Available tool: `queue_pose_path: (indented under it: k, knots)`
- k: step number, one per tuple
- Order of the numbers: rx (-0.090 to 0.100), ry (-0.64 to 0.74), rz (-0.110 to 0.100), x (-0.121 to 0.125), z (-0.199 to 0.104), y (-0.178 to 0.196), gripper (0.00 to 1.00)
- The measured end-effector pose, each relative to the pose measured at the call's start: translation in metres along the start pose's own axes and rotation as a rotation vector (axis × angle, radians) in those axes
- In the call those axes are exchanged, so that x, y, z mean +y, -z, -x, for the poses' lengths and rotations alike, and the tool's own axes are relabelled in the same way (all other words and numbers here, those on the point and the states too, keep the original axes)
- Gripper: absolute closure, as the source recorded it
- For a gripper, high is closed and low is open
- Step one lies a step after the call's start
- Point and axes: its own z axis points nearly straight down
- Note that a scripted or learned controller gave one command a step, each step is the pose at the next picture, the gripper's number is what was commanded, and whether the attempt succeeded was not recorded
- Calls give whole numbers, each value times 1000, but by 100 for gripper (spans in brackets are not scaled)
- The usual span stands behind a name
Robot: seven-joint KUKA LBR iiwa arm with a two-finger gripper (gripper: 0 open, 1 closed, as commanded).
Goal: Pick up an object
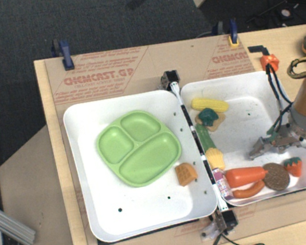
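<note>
My gripper (260,148) hangs over the middle of the right bin (240,88), open, with nothing between its fingers. Just below it lie an orange carrot (244,176), a brown round patty (276,176), a red sausage (249,191) and a small red-orange fruit with a green top (294,167). To its left are a yellow-tipped green corn cob (208,146) and a pink can (221,184). A yellow corn piece (209,104) and a dark green toy (207,118) lie at the back.
The left bin (92,175) bears a green divided plate (138,147) and a small orange-brown bread piece (186,173) near the wall between the bins. Blue cables (276,89) hang beside the arm at the right bin's far right.
</note>
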Motion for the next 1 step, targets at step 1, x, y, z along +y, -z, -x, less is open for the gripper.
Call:
queue_pose_path:
  k: [1]
  knots:
    - [-1, 3, 5, 51, 23, 1, 0]
